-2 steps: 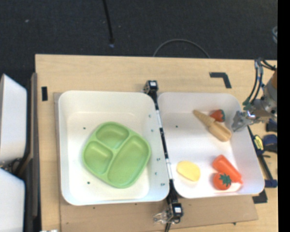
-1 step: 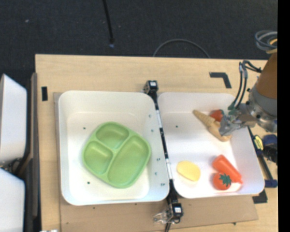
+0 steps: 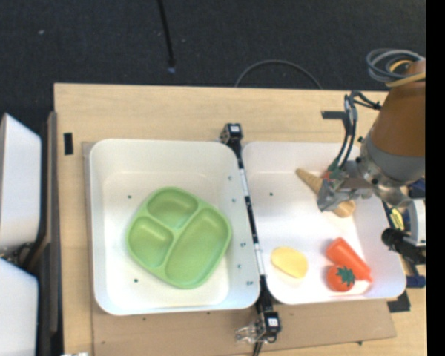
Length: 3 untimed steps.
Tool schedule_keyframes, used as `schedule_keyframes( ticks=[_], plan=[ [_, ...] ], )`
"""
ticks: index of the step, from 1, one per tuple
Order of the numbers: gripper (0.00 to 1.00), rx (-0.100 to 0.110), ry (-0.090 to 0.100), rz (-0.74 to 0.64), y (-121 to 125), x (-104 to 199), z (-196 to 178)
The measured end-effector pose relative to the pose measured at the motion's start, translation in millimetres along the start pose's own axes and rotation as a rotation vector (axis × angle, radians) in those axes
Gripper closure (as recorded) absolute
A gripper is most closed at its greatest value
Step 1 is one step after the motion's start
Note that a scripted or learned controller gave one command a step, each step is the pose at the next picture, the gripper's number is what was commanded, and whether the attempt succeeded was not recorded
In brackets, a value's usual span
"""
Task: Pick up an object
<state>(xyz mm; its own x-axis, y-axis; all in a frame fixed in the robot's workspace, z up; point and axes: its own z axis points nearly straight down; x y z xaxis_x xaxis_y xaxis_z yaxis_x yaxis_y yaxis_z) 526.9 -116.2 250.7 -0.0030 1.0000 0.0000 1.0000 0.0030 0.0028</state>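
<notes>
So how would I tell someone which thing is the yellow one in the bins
Start at the right-hand shallow white bin, the one the grey arm reaches into. Along its near edge lie three small items; the pale yellow rounded plastic lump is the leftmost, close to the divider between the bins. Its neighbours, an orange carrot-shaped toy and a red tomato-like toy, sit together further right.

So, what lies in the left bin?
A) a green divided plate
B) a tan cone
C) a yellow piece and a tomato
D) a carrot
A: the green divided plate lies in the left bin, while the yellow piece, tomato and carrot lie in the right bin.
</notes>
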Motion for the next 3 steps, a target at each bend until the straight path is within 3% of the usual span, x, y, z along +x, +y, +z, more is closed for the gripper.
schedule_keyframes(
  ticks=[3],
  plan=[
    [1.00, 0.002, 0.002, -0.005, -11, 151, 1]
  ],
)
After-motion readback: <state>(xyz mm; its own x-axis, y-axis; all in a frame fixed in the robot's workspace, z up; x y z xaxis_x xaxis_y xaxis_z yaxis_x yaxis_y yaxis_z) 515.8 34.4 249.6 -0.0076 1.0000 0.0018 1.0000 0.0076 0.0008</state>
